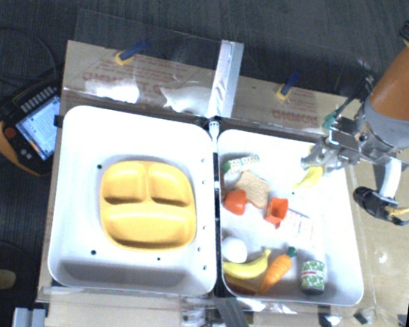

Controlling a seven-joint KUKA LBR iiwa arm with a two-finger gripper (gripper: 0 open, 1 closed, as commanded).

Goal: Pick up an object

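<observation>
Camera view had my gripper point(317, 162) up over the right bin's point(345, 241) far corner, pinching a small yellow piece point(309, 176). Yellow tray point(149, 204) sat in the left bin point(73, 177), dark carpet point(213, 4) around the bench point(397, 249).

Red bench lettering point(126, 79) seems unreadable.

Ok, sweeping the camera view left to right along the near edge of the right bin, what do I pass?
White egg → banana → carrot → small green can, the rightmost of the row.
</observation>
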